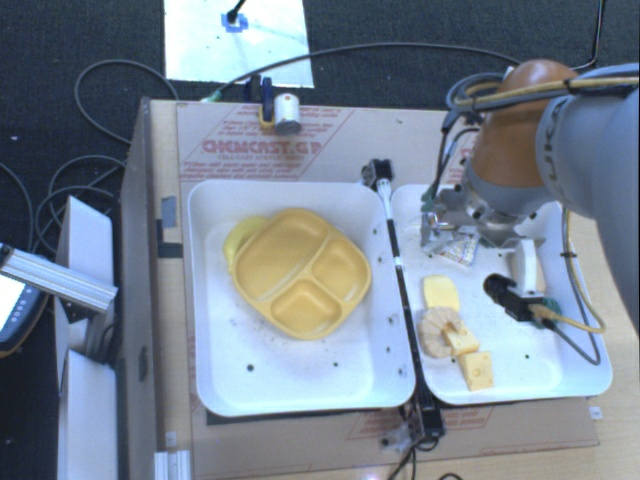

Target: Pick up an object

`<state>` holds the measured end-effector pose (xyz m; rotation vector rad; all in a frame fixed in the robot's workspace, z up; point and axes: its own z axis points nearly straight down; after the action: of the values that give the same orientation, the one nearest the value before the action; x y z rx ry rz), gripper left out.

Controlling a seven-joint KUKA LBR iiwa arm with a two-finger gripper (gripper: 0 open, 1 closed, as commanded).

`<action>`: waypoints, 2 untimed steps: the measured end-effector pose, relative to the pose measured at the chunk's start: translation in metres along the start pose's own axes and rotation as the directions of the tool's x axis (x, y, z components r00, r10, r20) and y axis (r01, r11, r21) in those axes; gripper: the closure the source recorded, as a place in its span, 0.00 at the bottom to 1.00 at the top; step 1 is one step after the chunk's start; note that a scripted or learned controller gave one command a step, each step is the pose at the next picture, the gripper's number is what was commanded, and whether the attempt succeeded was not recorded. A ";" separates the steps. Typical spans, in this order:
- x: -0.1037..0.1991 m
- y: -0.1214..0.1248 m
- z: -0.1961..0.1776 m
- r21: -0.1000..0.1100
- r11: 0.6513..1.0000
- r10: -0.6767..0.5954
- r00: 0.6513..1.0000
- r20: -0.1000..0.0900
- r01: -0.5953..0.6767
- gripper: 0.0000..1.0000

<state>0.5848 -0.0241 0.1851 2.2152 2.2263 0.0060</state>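
Camera view: pincer (pixel 438 226) low in right bin (pixel 575 373), toward its far left corner, just beside foil packet (pixel 461 251). Released or clenched: cannot tell. Nearer in same bin: yellow block (pixel 440 293), round biscuit (pixel 433 333), yellow cubes (pixel 478 370). In left bin (pixel 215 368): yellow divided plate (pixel 300 273), lying partly over another yellow item (pixel 240 240).

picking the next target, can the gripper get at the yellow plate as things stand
Probably yes. The yellow plate lies uncovered in its bin, nothing on top of it. The gripper hangs over the neighbouring bin, so it would have to move across to reach it.
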 end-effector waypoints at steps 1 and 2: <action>-0.002 0.000 0.000 0.001 1.000 0.002 1.000 0.002 -0.002 0.00; -0.043 0.017 0.001 0.001 1.000 0.003 1.000 0.003 -0.003 0.00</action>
<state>0.6020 -0.0669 0.1845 2.2181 2.2220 0.0013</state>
